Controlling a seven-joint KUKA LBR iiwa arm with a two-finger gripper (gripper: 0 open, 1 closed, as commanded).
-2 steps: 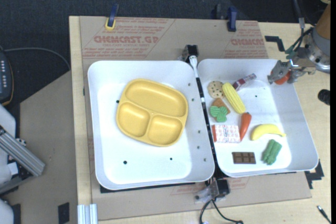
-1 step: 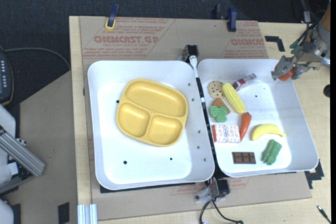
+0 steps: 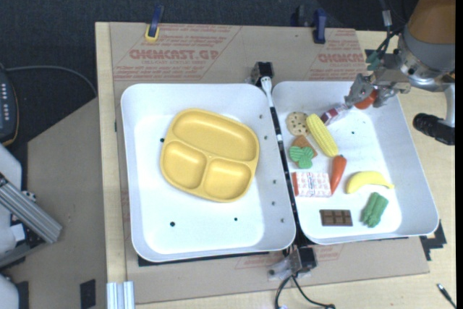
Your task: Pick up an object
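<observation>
The gripper [image 3: 359, 96] hangs over the far edge of the right bin [image 3: 412, 155]; whether it grips anything cannot be told. Something red [image 3: 365, 102] shows at its tip. Just nearer in that bin lie a corn cob [image 3: 322, 135] and a cookie [image 3: 295, 122]; farther toward the front are a carrot [image 3: 338, 171], banana [image 3: 367, 181] and chocolate [image 3: 336, 218]. A yellow tray [image 3: 208, 154] sits in the left bin [image 3: 137, 177].
</observation>
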